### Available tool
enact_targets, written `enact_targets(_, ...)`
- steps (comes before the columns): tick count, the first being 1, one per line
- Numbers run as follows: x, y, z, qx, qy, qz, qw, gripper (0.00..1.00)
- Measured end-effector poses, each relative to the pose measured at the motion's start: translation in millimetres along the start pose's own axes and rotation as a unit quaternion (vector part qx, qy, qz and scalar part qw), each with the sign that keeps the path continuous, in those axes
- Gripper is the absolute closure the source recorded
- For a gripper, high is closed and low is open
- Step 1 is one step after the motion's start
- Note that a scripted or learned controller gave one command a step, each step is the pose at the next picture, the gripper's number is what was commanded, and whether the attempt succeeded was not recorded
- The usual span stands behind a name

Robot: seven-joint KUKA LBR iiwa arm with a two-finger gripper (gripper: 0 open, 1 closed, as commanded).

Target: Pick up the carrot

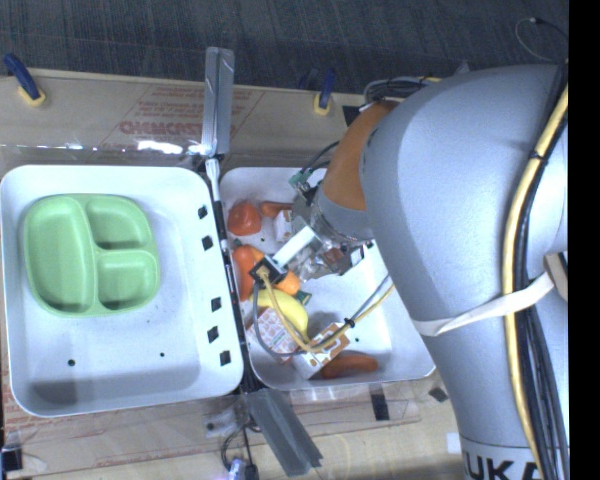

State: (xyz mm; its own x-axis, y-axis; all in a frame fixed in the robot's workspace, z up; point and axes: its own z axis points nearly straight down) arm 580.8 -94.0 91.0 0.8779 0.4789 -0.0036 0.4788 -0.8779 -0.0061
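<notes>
The claw [272, 271], whose opening I cannot tell, should descend straight on the carrot [348, 364], avoiding the banana [288, 310].

Orange carrot [348, 365], lying flat, near front edge of right bin [405, 363], partly hidden

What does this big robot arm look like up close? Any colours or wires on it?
The arm is bulky, rounded and smooth grey, with an orange band near the wrist. A yellow cable runs along its side, and its gripper is white and black.
</notes>
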Motion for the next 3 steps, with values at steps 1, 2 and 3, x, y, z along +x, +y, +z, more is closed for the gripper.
enact_targets(1,0,-1,-9,0.001,-0.001,-0.002,1.0,1.0)
enact_targets(2,9,-51,-100,-0.001,0.001,0.044,0.999,1.0)
enact_targets(3,10,-52,-109,0.0,0.0,0.041,0.9992,1.0)
